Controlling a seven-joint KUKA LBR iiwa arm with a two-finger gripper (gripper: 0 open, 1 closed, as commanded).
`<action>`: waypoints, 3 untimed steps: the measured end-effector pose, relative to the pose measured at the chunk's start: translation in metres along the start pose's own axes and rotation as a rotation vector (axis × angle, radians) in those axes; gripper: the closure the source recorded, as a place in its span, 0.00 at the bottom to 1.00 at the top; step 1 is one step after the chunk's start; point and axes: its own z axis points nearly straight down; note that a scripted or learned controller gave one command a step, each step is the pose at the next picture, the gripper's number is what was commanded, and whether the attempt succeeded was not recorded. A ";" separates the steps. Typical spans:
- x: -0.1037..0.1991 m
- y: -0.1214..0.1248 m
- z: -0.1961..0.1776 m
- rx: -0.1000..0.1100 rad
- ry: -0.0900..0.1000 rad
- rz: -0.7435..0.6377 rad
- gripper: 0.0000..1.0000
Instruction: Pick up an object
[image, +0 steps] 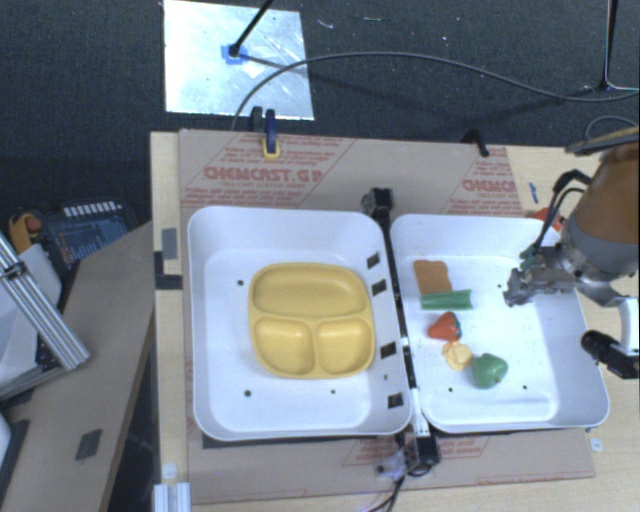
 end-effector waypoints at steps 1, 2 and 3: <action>-0.001 0.005 -0.065 -0.003 0.000 -0.005 1.00; -0.002 0.006 -0.093 0.001 0.001 -0.006 1.00; 0.045 0.005 -0.077 0.005 0.004 -0.010 1.00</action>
